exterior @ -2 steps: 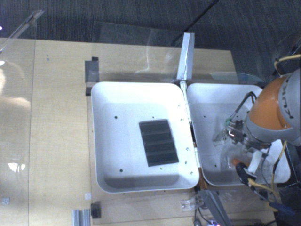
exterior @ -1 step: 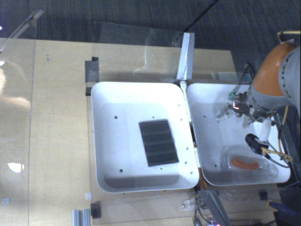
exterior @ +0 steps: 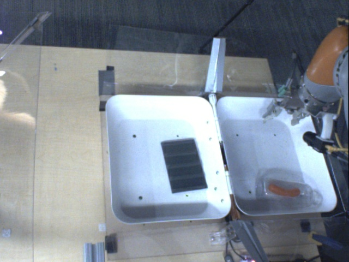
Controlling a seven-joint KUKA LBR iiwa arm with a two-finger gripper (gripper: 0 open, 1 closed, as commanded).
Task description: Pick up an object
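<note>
From my remote screen I see the grey arm with the orange band (exterior: 326,59) reaching in at the upper right, and its two-finger gripper (exterior: 283,112) hangs over the far right part of the right shallow white plastic bin (exterior: 240,162). The two metal fingers (exterior: 271,111) stand spread apart, and I see nothing between them, so the tool is open and holds no thing. Taking the right bin as my landmark: a clear plastic piece with an orange-red sausage-shaped part inside (exterior: 284,190) lies on its floor near the front right corner, well apart from the gripper. Just beside the right bin, on its left, sits the left shallow white plastic bin (exterior: 122,146), and the two rims touch along the middle. In the left bin a dark grey flat rectangular ribbed block (exterior: 184,165) lies a little tilted, near the centre of the floor. Both bins rest on a light wooden bench (exterior: 60,146).
</note>
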